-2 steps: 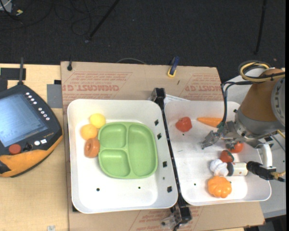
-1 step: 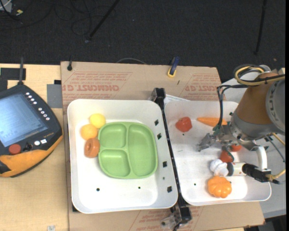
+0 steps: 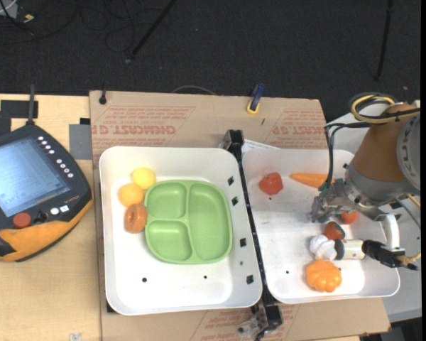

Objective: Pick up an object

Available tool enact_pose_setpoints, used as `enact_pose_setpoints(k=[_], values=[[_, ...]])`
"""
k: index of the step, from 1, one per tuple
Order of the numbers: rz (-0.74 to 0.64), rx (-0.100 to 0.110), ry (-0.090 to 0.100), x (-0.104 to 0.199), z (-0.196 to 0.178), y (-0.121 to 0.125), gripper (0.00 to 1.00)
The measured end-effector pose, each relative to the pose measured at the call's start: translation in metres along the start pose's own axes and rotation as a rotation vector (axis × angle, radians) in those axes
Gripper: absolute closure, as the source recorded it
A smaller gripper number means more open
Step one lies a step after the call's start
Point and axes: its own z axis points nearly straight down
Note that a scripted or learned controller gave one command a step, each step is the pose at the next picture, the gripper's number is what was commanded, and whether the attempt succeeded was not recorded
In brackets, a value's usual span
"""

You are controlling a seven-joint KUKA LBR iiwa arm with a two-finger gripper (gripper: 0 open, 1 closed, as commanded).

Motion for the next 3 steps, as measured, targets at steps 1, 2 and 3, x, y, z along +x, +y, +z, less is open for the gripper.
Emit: enact_pose_setpoints(k=[1,2,3], values=[[0.0,-0.006,-0.004,0.0,-0.049,0.009,1.0],[-0.001,-0.007,-0.004,0.007,-0.106,0.014,1.0],[-0.001,-0.005,-0.004,0.005,-0.131,0.014,1.0]])
